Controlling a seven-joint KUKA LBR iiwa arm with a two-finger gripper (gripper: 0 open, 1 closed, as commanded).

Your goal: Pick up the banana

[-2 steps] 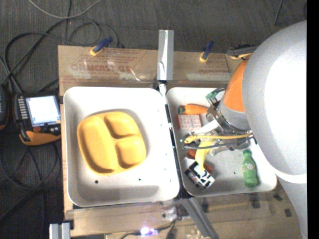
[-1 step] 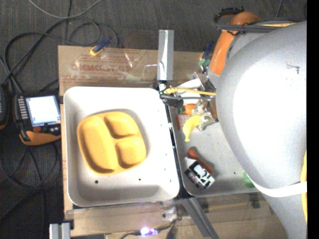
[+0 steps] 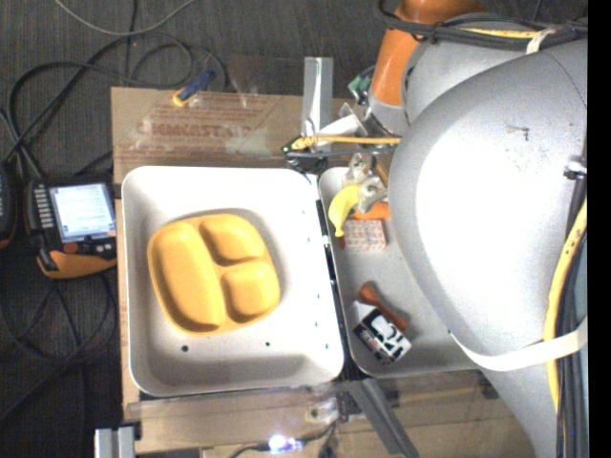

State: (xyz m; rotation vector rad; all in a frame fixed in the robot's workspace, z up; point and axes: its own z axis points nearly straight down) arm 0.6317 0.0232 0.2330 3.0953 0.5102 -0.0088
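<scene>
In the right bin [image 3: 350,267], near its upper left corner: the banana [image 3: 342,209], curved, just beside a small pinkish block [image 3: 367,234]. Close over its upper end, the gripper [image 3: 366,177]; apart or clamped, cannot tell. Lower down, a black-and-white object [image 3: 383,333]. In the left bin [image 3: 141,198], a yellow divided tray [image 3: 215,271].
</scene>
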